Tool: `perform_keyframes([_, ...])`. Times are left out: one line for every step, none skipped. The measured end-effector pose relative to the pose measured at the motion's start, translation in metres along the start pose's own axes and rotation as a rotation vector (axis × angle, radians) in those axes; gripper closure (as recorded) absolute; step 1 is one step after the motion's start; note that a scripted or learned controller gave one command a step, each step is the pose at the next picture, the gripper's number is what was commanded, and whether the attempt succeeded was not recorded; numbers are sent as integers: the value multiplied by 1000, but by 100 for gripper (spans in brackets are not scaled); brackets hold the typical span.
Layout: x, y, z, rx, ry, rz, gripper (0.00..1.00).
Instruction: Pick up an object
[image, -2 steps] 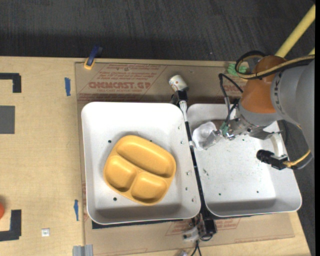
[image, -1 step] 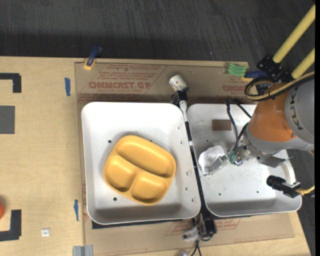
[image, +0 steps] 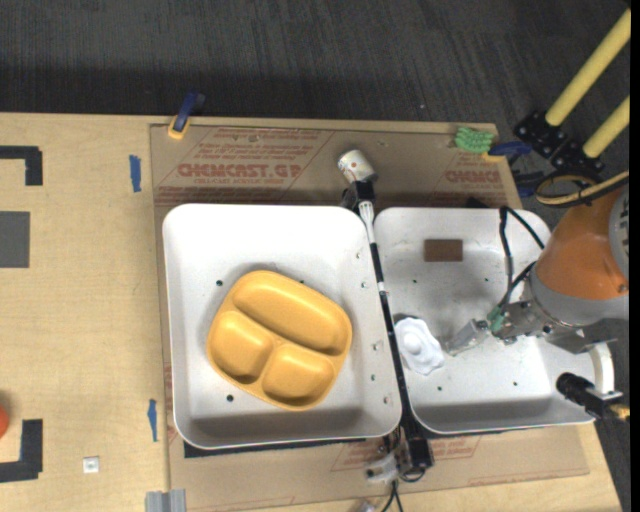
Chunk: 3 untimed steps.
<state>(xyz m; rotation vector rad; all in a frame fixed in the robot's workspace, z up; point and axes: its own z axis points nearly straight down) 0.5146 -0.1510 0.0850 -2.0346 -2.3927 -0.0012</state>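
A yellow three-compartment tray (image: 280, 338) lies upside up in the left bin (image: 190, 300), taking up most of its floor. In the right bin (image: 520, 385) a crumpled white object (image: 418, 345) rests against the left wall. A small brown block (image: 443, 250) lies near that bin's back. My gripper (image: 463, 337) reaches in low from the right, its tip just right of the white object and very close to it. Nothing visibly sits in the gripper.
The arm's orange band (image: 585, 262) and grey wrist hang over the right bin's right side. A black cable (image: 512, 240) loops beside them. The divider between the bins (image: 385, 320) runs just left of the white object. Yellow poles (image: 600, 60) stand at the back right.
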Motion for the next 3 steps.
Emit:
perform_keyframes([55, -14, 0, 0, 0, 256, 0])
perform_keyframes([15, 12, 0, -2, -1, 442, 0])
perform_keyframes([-38, 27, 0, 0, 1, 129, 0])
